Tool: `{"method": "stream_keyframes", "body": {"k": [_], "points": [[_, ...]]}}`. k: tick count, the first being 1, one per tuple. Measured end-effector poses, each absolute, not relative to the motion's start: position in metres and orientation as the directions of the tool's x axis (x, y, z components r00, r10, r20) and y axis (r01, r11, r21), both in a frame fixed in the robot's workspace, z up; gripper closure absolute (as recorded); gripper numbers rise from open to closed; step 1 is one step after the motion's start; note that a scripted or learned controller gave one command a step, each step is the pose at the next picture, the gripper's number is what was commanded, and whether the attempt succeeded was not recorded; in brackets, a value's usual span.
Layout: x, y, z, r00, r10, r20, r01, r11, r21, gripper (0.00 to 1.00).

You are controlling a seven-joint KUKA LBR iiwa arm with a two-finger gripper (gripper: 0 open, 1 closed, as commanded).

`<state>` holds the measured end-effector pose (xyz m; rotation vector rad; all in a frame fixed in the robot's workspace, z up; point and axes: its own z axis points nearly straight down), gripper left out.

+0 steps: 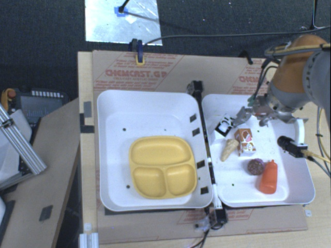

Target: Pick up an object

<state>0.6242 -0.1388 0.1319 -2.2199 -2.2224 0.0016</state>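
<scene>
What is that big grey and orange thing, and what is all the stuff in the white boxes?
That is a robot arm, reaching in from the right. The camera hangs above the bench and looks down at a slant. The arm's grabbing part, called the end effector, hovers over the right bin, and I see nothing held in it. In that bin lie an orange bottle, a dark reddish lump, a pale banana-like piece and a small carton. The left bin holds a yellow tray with three sections. The arm is meant to pick something up.
</scene>
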Motion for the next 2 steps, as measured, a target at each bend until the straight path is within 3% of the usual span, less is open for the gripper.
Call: {"method": "stream_keyframes", "body": {"k": [1, 2], "points": [[0.6306, -0.1395, 0.1080, -0.003, 1.000, -0.003, 1.000, 0.003, 0.019, 0.00], [0.6312, -0.1385, 0.1175, -0.003, 1.000, -0.001, 1.000, 0.003, 0.020, 1.00]]}}
